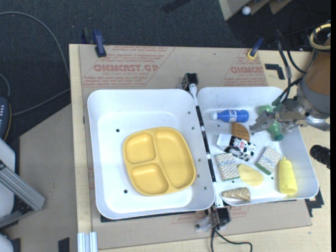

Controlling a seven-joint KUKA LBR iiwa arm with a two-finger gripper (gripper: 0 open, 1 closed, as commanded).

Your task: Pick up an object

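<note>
My gripper [269, 121] hangs over the upper right part of the right bin [307, 161], coming in from the right edge. A green object [276, 130] lies right under or against its tip, and another bit of green [263, 109] shows just above it. Whether the green object is held is unclear. A blue bottle [231, 115] lies just left of the gripper. A brown piece [240, 129] lies below the bottle.
The right bin also holds a black-and-white item [242, 148], two checkered packets [227, 167] [269, 159], a yellow bottle [286, 176], a pale yellow piece [251, 175] and a tan piece [236, 194]. A yellow divided tray [159, 160] lies in the left bin [105, 114].
</note>
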